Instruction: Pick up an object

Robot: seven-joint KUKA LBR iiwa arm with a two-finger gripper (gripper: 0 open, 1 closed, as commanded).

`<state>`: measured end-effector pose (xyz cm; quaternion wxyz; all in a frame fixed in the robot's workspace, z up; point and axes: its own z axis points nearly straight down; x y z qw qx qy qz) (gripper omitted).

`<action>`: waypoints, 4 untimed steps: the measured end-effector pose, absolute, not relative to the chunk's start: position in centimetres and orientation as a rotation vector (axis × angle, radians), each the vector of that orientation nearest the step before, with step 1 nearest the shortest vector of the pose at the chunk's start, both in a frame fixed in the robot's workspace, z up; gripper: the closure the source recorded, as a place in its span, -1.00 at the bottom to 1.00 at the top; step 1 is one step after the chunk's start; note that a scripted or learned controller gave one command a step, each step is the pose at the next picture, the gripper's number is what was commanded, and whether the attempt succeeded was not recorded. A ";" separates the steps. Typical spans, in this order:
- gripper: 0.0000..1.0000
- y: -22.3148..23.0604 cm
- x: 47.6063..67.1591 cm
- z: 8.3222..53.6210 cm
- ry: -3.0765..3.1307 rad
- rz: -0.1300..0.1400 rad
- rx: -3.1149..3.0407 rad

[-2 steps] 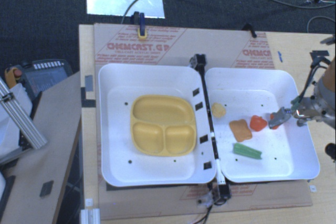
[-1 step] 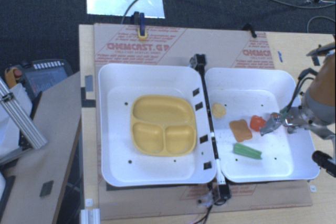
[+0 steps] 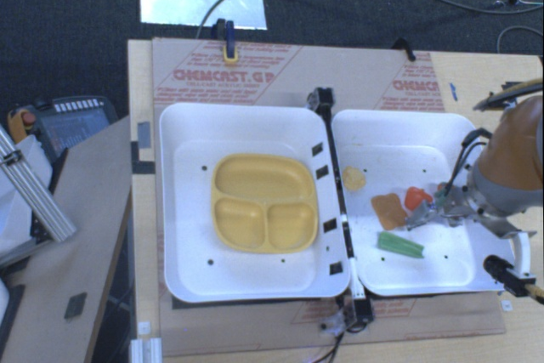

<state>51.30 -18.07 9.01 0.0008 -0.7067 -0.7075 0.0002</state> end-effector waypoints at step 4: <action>1.00 -17.7 52.7 20.0 -2.231 -0.005 -2.221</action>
